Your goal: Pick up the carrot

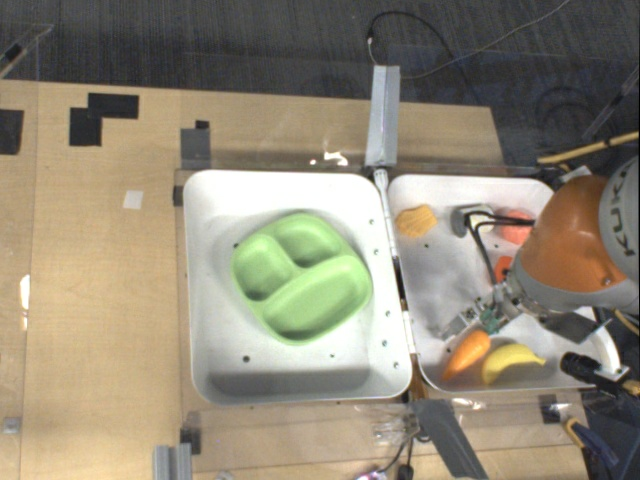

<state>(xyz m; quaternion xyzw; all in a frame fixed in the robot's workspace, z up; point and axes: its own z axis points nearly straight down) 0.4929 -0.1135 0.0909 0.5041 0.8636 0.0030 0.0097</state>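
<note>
Camera view, slanted look down on two white bins. Left bin (210, 298) has a green divided plate (302, 276), sitting tilted. Right bin (430, 288) has the arm (575, 243) coming in from the right, orange band above the wrist, grey below. Gripper (480, 320) is low over the near part of the right bin, just above the carrot's upper end; too small and blurry to tell whether it is released or clenched, or whether it touches the carrot. Carrot (467, 353) lies near the front wall of the right bin, tilted, right beside a yellow banana (510, 361), the two about touching. Tan lumpy item (415, 220) at the far-left corner of the right bin. Red-orange item (513, 230) by the far wall, partly hidden by the arm and black cable (482, 238).
</note>
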